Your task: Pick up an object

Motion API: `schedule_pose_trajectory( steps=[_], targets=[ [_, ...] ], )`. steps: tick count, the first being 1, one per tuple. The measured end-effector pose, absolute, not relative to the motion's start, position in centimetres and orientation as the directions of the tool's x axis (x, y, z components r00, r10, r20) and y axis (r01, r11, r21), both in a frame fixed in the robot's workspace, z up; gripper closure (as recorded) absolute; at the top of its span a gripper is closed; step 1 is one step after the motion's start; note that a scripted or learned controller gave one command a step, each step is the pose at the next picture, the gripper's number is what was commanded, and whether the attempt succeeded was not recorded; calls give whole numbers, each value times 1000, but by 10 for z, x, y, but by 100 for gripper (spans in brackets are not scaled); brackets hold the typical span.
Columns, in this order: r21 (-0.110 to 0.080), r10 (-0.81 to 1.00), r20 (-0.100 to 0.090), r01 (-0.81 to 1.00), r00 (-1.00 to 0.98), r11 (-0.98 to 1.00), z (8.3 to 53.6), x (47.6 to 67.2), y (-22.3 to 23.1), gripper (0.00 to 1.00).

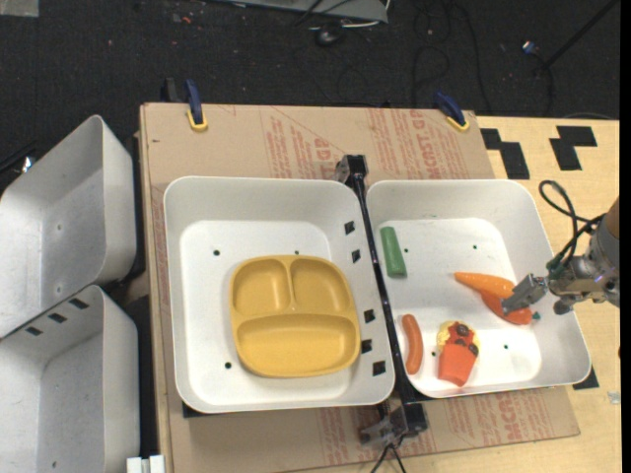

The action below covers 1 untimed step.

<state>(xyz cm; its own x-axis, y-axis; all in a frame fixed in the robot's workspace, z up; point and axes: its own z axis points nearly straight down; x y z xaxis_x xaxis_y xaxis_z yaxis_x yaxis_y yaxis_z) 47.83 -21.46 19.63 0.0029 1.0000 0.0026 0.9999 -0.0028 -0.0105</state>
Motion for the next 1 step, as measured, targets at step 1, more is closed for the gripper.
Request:
schedule_pose_trajectory(
  steps=[1],
  targets=[
    [-1,1000,0,1000,-1,1,201,481,-214,0]
  ],
)
